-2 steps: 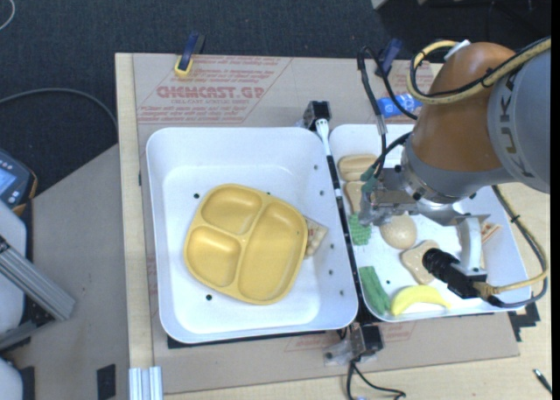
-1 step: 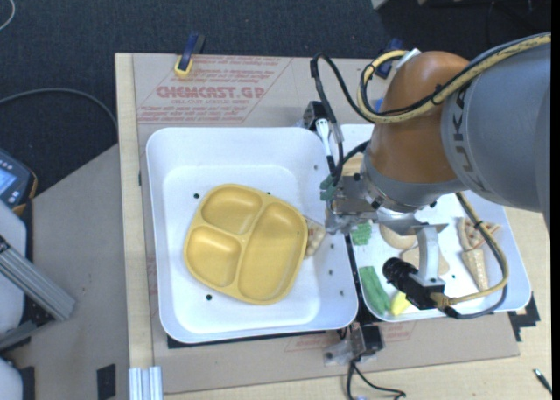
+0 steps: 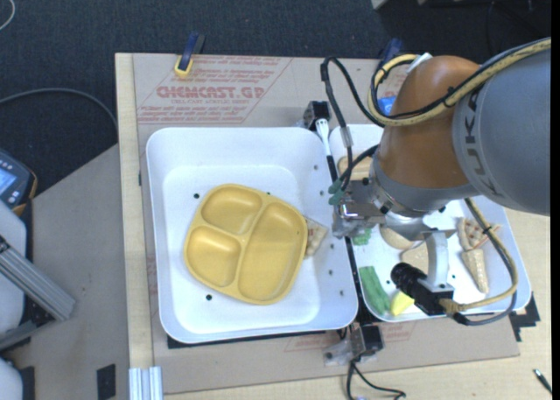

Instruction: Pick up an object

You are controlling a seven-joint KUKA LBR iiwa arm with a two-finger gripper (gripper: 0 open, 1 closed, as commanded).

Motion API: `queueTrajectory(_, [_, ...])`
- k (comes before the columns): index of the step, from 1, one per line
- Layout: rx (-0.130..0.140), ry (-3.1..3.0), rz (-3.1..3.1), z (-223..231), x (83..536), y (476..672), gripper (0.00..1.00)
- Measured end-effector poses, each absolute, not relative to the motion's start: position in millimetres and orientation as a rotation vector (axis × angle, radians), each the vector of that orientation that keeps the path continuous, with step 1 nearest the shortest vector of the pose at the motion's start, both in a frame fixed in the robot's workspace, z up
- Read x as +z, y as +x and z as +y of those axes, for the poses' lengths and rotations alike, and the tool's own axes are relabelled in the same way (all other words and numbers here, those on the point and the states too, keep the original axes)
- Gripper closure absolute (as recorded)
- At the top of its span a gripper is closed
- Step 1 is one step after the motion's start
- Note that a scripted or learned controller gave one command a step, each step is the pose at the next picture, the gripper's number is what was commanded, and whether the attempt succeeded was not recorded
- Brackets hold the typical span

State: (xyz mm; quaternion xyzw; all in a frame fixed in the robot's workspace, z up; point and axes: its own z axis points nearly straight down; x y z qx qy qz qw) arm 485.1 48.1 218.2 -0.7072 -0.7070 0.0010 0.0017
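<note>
Dark carpet floor around a brown bench board [image 3: 236, 92], with red print reading "CHEMCAST GP"; the smaller lines are unreadable. A blue-yellow clamp [image 3: 186, 57] sits on the board's far edge. The arm [image 3: 437, 127] covers most of the right bin [image 3: 516, 284]. The left bin [image 3: 166, 214] holds a yellow divided plate [image 3: 245, 242] lying flat mid-bin, its big compartment toward the right bin and two small ones toward the left. The gripper [image 3: 354, 228] sits over the wall between the bins; can't tell its open/closed state. A small tan piece [image 3: 315, 236] is just beside the plate's right rim, near the gripper. In the right bin, a tan cone [image 3: 479, 269] has its tip toward the near edge. A green strip [image 3: 374, 289] has its long axis far-to-near, with a yellow bit [image 3: 401, 305] beside it.
</note>
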Motion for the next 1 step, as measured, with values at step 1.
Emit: queueTrajectory(1, [-0.002,-2.222,-2.224,43.8,228.2,500.1,1.00])
